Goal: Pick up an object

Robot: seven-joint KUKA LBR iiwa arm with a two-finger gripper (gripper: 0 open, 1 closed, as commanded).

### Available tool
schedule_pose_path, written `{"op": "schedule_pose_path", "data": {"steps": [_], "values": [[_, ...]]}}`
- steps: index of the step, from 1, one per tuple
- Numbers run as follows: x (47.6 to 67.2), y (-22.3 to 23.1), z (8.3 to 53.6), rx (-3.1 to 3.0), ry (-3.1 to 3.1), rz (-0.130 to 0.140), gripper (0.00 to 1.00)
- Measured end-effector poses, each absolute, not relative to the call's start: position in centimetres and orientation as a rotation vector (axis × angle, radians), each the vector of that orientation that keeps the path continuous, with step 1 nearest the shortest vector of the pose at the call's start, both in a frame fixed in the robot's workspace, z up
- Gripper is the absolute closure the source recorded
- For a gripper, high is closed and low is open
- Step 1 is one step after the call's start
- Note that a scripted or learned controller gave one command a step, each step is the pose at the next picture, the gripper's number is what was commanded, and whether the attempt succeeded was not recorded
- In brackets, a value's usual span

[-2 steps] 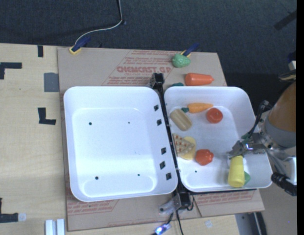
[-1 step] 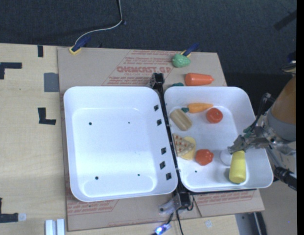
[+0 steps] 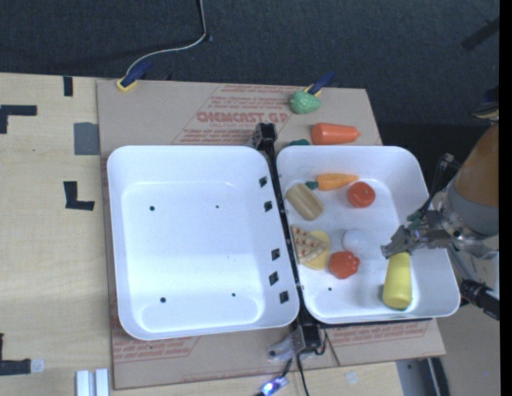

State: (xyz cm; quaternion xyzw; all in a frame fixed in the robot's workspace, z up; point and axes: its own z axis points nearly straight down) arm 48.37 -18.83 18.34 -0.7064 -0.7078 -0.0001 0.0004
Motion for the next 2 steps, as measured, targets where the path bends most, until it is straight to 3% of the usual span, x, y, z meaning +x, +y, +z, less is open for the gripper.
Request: {"op": "schedule_pose_path", "data": {"steps": [1, 2], "values": [[48.4, -17.9, 18.4, -2.218, -2.222, 0.001, 1.00], [48.2, -20.0, 12.3, -2.219, -2.216, 0.007, 1.00]]}}
